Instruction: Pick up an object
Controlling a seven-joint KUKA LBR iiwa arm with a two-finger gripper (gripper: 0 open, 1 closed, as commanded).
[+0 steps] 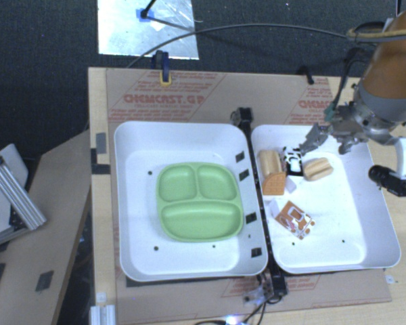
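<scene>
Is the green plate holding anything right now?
Empty. All three compartments of the green plate show bare green; it sits alone in the left bin.

arm (386, 80) reaching from right, tool (316, 137) apparently lowered

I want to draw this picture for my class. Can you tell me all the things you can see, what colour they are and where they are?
Bins: two, white, side by side on the bench.
Divided plate: one, green, in the middle of the left bin.
Block: one, tan and brown, right bin, near its left wall.
Small roll-shaped piece: one, tan, right bin, right of the block.
Small black-and-white thing: one, between the block and the roll; too small to tell what it is.
Patterned packet: one, orange and white, right bin, below the block.
Clamp: one, blue and yellow, at the bench's far edge.
Robot arm: one, grey with orange band, from the right.
Gripper: one, over the right bin.
</scene>
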